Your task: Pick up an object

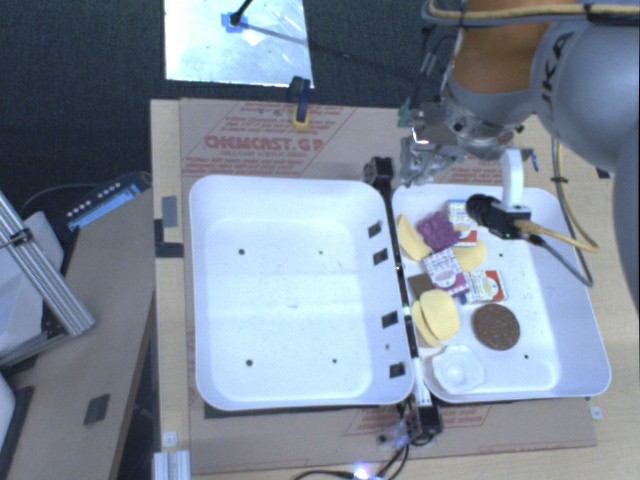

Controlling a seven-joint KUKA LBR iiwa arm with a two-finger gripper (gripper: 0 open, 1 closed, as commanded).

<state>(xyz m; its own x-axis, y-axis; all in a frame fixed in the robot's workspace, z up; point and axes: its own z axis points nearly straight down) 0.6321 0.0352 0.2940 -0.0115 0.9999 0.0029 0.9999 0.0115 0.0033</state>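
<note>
Cardboard covers a bench carrying two shallow white bins, seen from above at a slant. Hanging over the far edge of the right white plastic bin, the grey arm's two-finger gripper has a jaw state I cannot tell. Below the jaws, toward the camera, lies a loose heap: a purple crinkled wrapper, yellow rounded pieces, a brown disc. The wrapper is nearest. The left white plastic bin lies beside the jaws.

glossy white plastic bins, matt brown cardboard sheet, shiny foil panel
</note>
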